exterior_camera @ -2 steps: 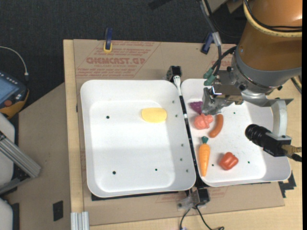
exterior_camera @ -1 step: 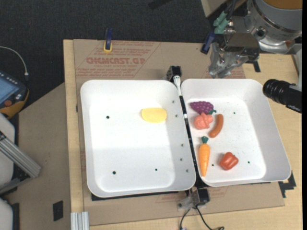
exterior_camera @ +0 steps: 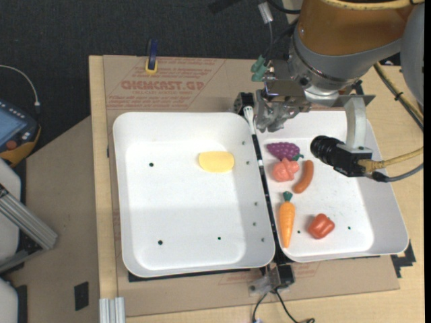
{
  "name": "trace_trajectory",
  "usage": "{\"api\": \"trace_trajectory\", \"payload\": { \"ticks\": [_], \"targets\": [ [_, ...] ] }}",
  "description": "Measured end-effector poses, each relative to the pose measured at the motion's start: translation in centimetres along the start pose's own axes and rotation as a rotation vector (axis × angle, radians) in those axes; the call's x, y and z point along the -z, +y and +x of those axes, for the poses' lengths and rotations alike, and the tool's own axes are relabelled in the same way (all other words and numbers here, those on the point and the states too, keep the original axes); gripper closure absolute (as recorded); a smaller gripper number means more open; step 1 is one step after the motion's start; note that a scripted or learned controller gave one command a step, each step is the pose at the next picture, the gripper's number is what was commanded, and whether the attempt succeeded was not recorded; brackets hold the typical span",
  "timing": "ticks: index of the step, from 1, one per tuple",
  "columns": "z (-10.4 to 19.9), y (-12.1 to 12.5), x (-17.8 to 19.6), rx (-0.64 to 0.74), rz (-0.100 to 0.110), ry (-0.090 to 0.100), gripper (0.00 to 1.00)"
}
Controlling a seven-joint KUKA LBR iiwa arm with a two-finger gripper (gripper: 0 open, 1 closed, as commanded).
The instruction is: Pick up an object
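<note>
1. The arm point(exterior_camera: 350, 25) fills the far right corner, a broad grey cylinder with a glossy orange band, leaning down over the far edge of the right bin.
2. The cardboard sheet point(exterior_camera: 172, 79) under both bins is flat brown board with red print along its far side; a small blue and yellow clip point(exterior_camera: 153, 58) sits on its far edge.
3. The left bin point(exterior_camera: 135, 200) is a shallow white tray with rounded corners and a smooth, slightly shiny floor dotted with a few small dark holes.
4. The right bin point(exterior_camera: 377, 214) is of the same white plastic, touching the left one along a dark seam.
5. The gripper point(exterior_camera: 275, 116) hangs at the far left corner of the right bin, grey metal parts crowded together; whether its fingers are spread or pressed together cannot be told, and nothing is seen between them.
6. A black cylindrical unit point(exterior_camera: 337, 155) on a grey bracket juts out over the right bin, with a tan cable running right.
7. The carrot point(exterior_camera: 287, 222), a long orange cone with a green top, lies near the seam.
8. The yellow oval piece point(exterior_camera: 216, 161), smooth and flattish, lies alone in the left bin.
9. The sausage point(exterior_camera: 304, 175) is a curved, glossy orange-brown shape.
10. The red pepper point(exterior_camera: 321, 225) is lobed and shiny, right of the carrot.
11. The pink piece point(exterior_camera: 283, 170) is lumpy, touching the knobbly purple grapes point(exterior_camera: 283, 150) just below the gripper.
</note>
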State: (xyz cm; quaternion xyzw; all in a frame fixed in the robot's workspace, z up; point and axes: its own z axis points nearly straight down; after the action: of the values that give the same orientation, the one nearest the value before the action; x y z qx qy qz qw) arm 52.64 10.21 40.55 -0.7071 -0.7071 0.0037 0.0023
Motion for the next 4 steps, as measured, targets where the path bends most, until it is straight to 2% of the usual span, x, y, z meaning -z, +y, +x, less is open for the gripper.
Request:
{"api": "trace_trajectory", "payload": {
  "ticks": [1, 2, 3, 4],
  "targets": [
    [-2.6, -4.9, -0.5, -0.003, -0.004, 0.002, 1.0],
    [-7.1, -4.0, -3.0, -0.006, -0.004, 0.001, 1.0],
    [-3.3, -4.0, 10.4, 0.005, -0.026, 0.006, 1.0],
    [0.3, -0.5, 5.6, 0.003, -0.003, 0.001, 1.0]
  ]
}}
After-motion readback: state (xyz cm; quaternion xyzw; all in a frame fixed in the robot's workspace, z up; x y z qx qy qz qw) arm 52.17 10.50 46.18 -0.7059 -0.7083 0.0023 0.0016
